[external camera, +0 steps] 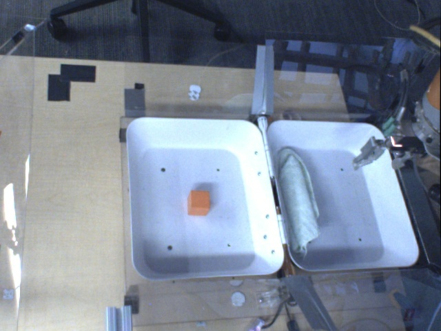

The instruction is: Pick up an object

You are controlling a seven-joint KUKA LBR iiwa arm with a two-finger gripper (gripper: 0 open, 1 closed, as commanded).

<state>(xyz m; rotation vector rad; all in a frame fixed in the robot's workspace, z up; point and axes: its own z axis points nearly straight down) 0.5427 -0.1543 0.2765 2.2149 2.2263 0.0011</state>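
A small orange cube (199, 203) lies on the floor of the left bin (148, 185), near its middle. A rolled grey-green cloth (298, 200) lies lengthwise along the left side of the right bin (386, 240). My gripper (371, 153) hangs over the right bin's upper right corner, reaching in from the right edge of the view. It is well apart from both the cloth and the cube, and I see nothing held in it.
A metal divider post (262, 81) stands at the back between the two bins. Black tape marks (69, 80) sit on the wooden bench at the far left. A chair base (141, 5) stands on the floor behind the bench.
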